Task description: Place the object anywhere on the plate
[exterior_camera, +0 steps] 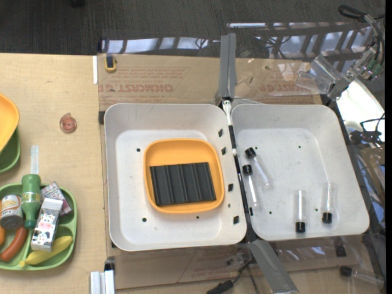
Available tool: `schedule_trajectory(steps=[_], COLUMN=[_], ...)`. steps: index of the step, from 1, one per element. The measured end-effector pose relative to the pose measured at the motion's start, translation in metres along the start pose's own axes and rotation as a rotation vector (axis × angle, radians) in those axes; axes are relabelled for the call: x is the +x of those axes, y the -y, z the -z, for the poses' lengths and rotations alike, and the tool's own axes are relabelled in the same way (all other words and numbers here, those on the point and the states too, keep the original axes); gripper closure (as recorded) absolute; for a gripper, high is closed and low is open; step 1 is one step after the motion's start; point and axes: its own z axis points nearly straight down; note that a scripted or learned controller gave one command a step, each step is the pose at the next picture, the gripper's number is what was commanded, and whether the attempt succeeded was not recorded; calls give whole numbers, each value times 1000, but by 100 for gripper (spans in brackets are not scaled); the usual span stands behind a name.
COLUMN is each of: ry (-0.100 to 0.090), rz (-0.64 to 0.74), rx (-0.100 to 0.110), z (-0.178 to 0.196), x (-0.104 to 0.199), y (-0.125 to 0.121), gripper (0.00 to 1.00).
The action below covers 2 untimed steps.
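Four clear black-capped tubes (pixel 257 167) lie in the right bin (pixel 343 164), none on the orange plate (pixel 182 149) in the left bin. The gripper (pixel 367 66) hangs top right, apparently carrying nothing; its spread I cannot tell. Picking a tube comes next.

The bench (pixel 49 90) bears two white bins (pixel 122 182), a green tray (pixel 64 244) and cardboard (pixel 153 81).
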Motion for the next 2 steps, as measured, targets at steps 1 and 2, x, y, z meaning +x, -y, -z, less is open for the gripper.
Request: schedule_trajectory(steps=[1, 2], ry=[-1, -1], rz=[156, 311], rx=[0, -1], z=[97, 133], x=[-9, -8], y=[17, 17], gripper=[100, 100])
